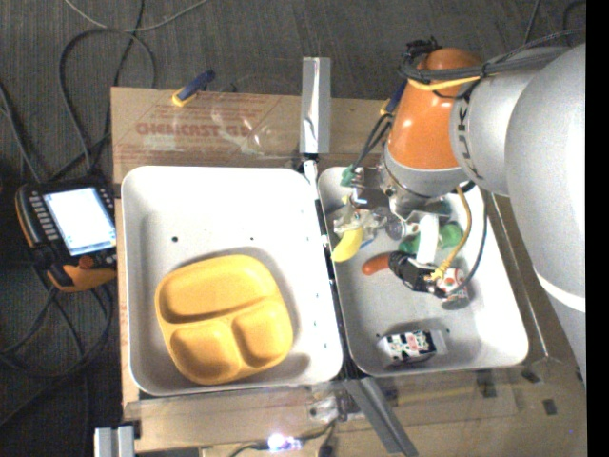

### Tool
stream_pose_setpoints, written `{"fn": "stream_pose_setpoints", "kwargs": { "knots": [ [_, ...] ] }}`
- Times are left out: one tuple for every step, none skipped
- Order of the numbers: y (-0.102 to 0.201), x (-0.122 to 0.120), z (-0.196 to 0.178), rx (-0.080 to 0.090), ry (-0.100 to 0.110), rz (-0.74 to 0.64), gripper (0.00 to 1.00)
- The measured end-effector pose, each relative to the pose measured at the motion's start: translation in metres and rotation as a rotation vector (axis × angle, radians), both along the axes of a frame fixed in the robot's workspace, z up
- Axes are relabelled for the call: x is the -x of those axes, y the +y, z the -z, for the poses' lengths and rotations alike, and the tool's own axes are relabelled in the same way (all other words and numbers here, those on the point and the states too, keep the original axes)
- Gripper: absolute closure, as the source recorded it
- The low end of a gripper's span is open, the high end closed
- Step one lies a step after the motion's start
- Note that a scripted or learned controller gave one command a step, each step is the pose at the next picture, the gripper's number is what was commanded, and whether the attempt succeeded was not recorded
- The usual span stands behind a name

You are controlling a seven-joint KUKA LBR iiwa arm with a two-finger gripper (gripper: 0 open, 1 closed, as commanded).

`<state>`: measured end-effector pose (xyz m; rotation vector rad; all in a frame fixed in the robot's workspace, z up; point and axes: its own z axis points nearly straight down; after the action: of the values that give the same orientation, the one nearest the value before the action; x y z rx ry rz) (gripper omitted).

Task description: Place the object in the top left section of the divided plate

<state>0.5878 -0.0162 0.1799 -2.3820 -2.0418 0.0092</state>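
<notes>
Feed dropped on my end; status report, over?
Gripper low in right bin, among cluttered objects. Divided plate in left bin. Nothing blocking plate.

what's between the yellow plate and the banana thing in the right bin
In the camera view, bare white floor of the left bin, then the two bins' adjoining rims; the divided plate and yellow banana-like object lie on opposite sides.

Dark carpet floor (238,36) w/ cables (105,27); wood bench (152,112).

plate (224,320): yellow, three-sectioned, lying flat in the left bin (turned slightly askew), sections bare
</notes>
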Motion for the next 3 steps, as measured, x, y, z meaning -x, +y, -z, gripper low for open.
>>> {"fn": "stream_pose_setpoints", "kwargs": {
  "knots": [
    [0.015,0.024,-0.051,-0.001,0.000,-0.112,1.00],
    [0.026,0.011,-0.008,-0.001,0.001,-0.159,1.00],
    [0.055,0.092,0.000,-0.001,0.003,-0.172,1.00]
  ]
}}
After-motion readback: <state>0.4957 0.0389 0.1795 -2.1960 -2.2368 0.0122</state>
